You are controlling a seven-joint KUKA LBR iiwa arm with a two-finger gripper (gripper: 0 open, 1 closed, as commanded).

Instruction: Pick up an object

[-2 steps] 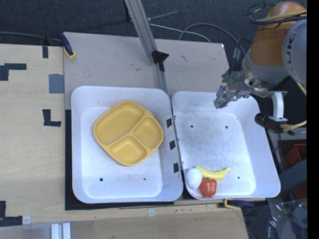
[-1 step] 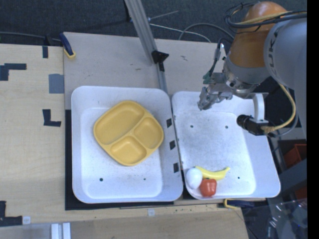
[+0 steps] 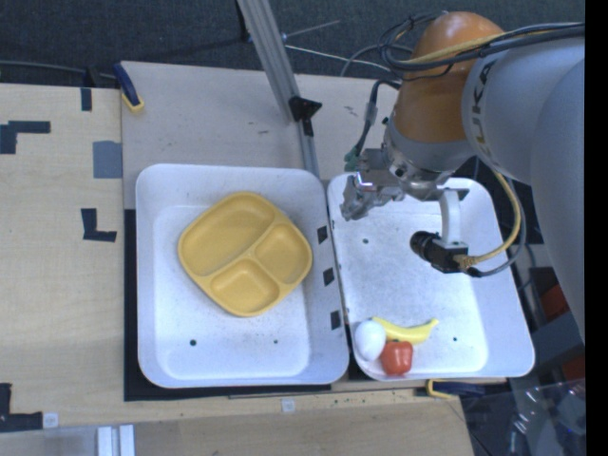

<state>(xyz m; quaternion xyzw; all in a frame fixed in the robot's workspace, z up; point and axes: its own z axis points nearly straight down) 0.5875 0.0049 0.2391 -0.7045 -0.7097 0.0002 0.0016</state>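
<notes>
Over the right bin's [image 3: 475,345] far left corner hangs the gripper [image 3: 356,200], low above the white floor and close to the wall shared with the left bin [image 3: 157,255]. Whether its fingers are spread or closed I cannot tell; they are a small grey blur. Nothing shows between them. Behind it the grey arm [image 3: 532,103] comes in from the right, its orange band [image 3: 442,74] just above the wrist, with black cables looping over it and a yellow cable [image 3: 508,226] curving down to a black fitting [image 3: 435,250] above the bin's middle.

Near the right bin's front left corner lie three small things, touching or nearly so: a white egg [image 3: 369,339], a red pepper [image 3: 398,356] just beside it, and a banana [image 3: 410,330] lying across behind both. They are well apart from the gripper.

A yellow plate [image 3: 244,253] with three compartments lies flat in the left bin, turned at a slant.
</notes>
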